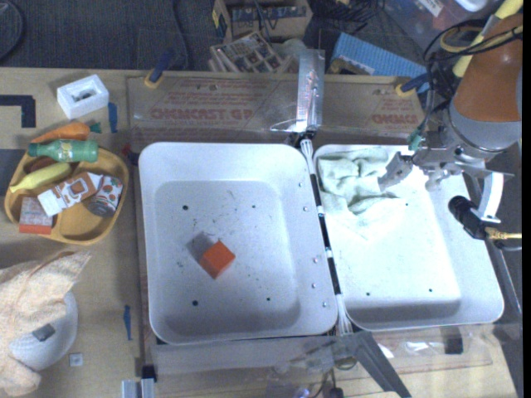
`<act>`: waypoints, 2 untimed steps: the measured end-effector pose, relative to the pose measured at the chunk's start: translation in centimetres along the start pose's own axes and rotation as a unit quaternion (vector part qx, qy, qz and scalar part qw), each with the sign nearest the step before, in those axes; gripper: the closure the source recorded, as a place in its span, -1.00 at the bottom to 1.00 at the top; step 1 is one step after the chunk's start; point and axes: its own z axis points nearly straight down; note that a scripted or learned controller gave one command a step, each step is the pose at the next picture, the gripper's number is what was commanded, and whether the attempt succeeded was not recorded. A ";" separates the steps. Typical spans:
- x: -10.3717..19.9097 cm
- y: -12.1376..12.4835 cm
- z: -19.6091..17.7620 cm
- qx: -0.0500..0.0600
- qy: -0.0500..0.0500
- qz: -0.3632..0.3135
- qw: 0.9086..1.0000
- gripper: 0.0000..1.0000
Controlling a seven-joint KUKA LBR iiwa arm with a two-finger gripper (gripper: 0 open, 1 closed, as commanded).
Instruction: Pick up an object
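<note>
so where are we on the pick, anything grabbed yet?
Nothing picked yet. The orange block lies untouched in the left bin. The gripper sits at the crumpled pale cloth in the right bin; no grasp is visible. Grasping and lifting remain.

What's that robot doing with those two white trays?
The robot arm reaches in from the right, and its tool is down in the right bin, right at a crumpled pale green cloth in that bin's far corner. It looks like it is trying to pick the cloth up, though I can't tell if it has hold of it. In the left bin an orange block sits by itself, away from the arm.
</note>
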 end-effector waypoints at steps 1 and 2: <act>1.0 3.5 11.8 -0.004 -0.001 0.018 1.000 -1.00; 0.8 3.5 10.7 -0.006 -0.001 0.019 1.000 1.00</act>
